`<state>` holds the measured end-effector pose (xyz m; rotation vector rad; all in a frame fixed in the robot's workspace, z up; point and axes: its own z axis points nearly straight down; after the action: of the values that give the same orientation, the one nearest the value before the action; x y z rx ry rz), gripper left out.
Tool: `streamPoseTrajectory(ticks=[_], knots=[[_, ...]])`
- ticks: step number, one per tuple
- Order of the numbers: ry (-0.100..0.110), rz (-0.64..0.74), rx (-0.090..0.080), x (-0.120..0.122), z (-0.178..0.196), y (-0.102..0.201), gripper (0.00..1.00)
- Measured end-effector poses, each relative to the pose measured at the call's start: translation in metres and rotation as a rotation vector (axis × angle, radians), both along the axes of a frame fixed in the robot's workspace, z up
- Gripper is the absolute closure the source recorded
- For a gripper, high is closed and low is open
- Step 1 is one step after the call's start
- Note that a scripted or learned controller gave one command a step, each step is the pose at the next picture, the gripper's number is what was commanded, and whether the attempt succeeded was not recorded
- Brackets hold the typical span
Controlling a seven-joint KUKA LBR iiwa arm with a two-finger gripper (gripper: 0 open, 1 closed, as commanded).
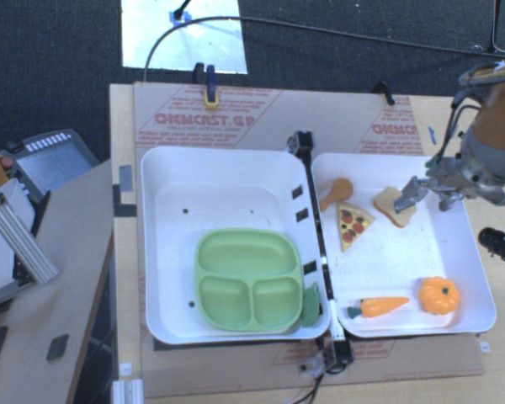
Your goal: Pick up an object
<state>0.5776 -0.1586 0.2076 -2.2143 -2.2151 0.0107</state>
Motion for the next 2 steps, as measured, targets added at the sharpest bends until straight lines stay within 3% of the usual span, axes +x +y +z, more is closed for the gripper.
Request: streamPoseTrajectory(ticks=[1,2], knots=[[-0.012,0.003,-0.002,0.003,0.008,0.001,0.00],[-0.013,0.001,-0.002,0.000,-0.033,0.002,0.00]])
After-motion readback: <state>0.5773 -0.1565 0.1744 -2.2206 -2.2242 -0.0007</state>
